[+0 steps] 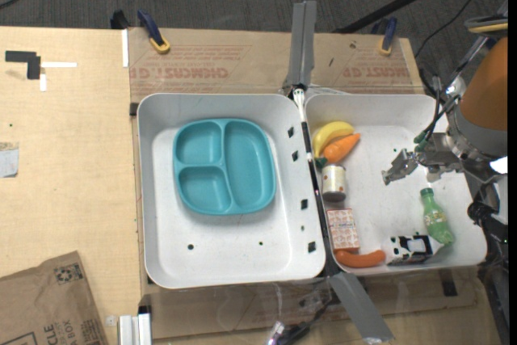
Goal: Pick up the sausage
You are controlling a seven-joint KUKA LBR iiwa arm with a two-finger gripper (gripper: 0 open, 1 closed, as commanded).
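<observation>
The sausage is a short orange-red link lying flat along the front wall of the right bin, just left of a black and white object. My gripper hangs over the middle right of the same bin, well behind and to the right of the sausage. Its fingers point left and look open, with nothing between them. The arm's orange band sits at the right edge.
The right bin also holds a banana, an orange carrot, a small can, a printed box and a green bottle. A teal divided plate lies in the left bin.
</observation>
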